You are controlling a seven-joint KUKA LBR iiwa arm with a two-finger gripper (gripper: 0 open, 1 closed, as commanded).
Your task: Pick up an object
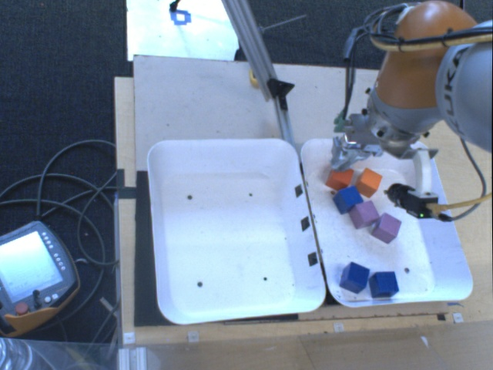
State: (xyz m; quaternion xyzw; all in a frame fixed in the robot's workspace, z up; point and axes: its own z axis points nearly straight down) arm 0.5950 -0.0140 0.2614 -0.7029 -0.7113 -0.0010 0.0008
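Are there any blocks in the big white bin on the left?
No, the small coloured cubes, such as the orange cube and a blue cube, all lie in the right-hand shallow white bin.

Bright, even light falls from above. The white bins [223,160] are nearly washed out, and a pale panel [185,18] at top glares. Shadows are soft; the arm [427,45] looks slightly blurred.

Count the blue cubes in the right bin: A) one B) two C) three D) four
C: one blue cube sits among the orange and purple ones, and a pair, blue cube and blue cube, lies near the front rim of the right bin.
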